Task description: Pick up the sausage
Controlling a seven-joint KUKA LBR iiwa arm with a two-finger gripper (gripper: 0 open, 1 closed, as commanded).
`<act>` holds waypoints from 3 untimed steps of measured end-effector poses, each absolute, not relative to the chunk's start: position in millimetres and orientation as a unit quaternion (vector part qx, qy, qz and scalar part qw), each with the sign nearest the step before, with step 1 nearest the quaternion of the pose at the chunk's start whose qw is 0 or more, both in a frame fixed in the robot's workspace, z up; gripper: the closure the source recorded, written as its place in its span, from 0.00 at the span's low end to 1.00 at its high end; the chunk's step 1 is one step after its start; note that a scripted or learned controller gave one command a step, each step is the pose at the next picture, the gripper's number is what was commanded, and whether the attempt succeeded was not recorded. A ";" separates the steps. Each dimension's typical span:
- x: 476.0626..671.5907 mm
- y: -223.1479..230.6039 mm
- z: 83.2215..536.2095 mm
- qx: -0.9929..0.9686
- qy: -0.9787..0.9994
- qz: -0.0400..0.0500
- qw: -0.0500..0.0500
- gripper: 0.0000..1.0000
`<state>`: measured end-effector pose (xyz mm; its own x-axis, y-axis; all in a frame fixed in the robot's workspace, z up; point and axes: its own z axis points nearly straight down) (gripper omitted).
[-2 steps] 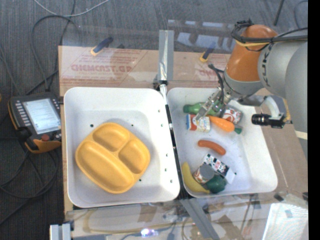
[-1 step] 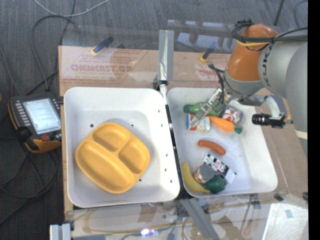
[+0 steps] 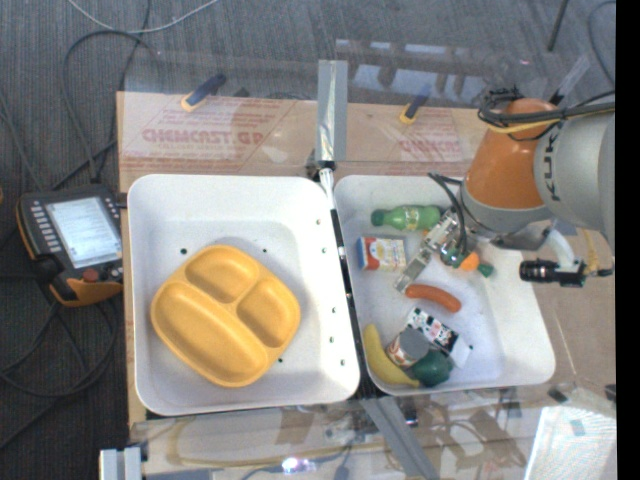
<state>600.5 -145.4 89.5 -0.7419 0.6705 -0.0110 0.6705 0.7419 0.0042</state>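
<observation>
The banana (image 3: 383, 357) is lying nearest the camera, curving along the lower left corner of the right bin (image 3: 520, 343), toward the bottom of the frame. Just beside it, a dark green item (image 3: 433, 369) is sitting against a small printed packet (image 3: 437, 329), with a brownish object (image 3: 408, 347) tucked between them and the banana.

Above these, near the middle of the right bin, the sausage (image 3: 433, 296) is lying flat on the white floor, untouched, angled slightly down to the right. The gripper (image 3: 418, 267) is hanging just above and to the left of it, its metal fingers pointing down toward the lower left; whether they are apart or together, I cannot tell from this slant. Nothing is showing between them.

A small carton (image 3: 382, 254) is resting left of the gripper, and a green bottle (image 3: 408, 217) is lying on its side near the bin's upper edge. A carrot (image 3: 472, 262) is peeking out to the gripper's right.

In the left bin (image 3: 160, 203), a yellow divided plate (image 3: 226, 314) is sitting at centre. A teach pendant (image 3: 72, 236) is lying at the frame's left edge.
</observation>
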 end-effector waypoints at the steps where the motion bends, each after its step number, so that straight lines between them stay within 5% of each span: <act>1: 518.1 -132.2 90.4 0.307 0.952 0.000 0.007 0.00; 2: 519.9 -130.0 100.5 0.307 0.952 0.003 0.009 1.00; 3: 519.8 -130.0 100.5 0.307 0.952 0.003 0.009 0.00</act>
<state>519.8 -130.0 100.5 -0.8109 0.5850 -0.0149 0.5850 0.8110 0.0105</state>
